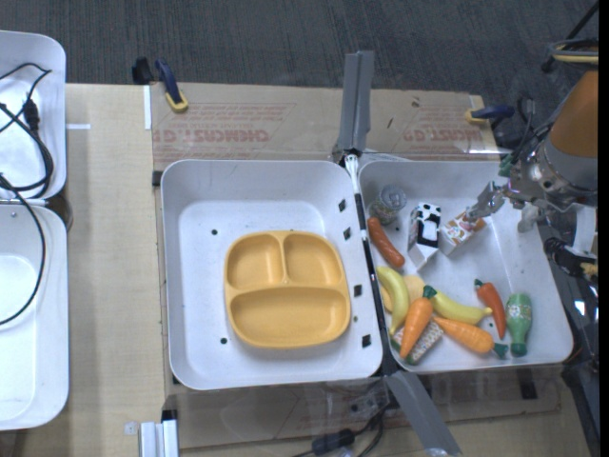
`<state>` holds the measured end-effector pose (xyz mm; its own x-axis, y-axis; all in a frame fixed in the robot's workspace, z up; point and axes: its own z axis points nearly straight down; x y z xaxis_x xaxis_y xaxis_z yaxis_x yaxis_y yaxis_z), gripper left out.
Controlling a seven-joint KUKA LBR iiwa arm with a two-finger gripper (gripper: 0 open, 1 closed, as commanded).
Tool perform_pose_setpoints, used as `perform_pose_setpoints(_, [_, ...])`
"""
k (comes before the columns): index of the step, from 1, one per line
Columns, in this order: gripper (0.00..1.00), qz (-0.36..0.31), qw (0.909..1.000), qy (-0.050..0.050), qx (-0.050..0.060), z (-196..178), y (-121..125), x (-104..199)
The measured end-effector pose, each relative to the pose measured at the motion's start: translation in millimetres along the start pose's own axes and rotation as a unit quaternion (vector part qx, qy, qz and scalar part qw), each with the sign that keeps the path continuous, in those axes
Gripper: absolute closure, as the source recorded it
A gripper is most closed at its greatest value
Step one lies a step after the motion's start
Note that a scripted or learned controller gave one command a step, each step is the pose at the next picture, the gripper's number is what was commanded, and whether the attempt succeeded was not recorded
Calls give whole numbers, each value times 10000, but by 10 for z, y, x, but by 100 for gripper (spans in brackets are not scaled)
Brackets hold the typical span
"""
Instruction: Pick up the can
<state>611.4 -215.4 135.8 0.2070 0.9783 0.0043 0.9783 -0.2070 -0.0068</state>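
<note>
The can [392, 201] is a small grey-silver cylinder near the back left corner of the right bin [542, 255]. My gripper [509, 208] hovers over the back right part of that bin, well to the right of the can. Its fingers [491, 198] stand open with nothing between them. The left finger is close to a small white and orange carton [463, 228]. A black and white carton [427, 225] stands between that carton and the can.
The right bin also holds carrots [384, 243], bananas [394, 291], a corn cob [427, 340] and a green bottle [519, 320] toward its front. The left bin [190, 255] holds a yellow divided plate [285, 287]. A grey divider post [357, 103] rises between the bins.
</note>
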Motion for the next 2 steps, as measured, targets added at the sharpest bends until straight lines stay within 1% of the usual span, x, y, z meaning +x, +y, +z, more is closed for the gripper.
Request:
perform_pose_setpoints(1, [0, 1811, 9835, -23, -10, 459, 1, 465])
perform_pose_setpoints(2, [0, 673, 9977, -32, -26, -1086, 394, 454])
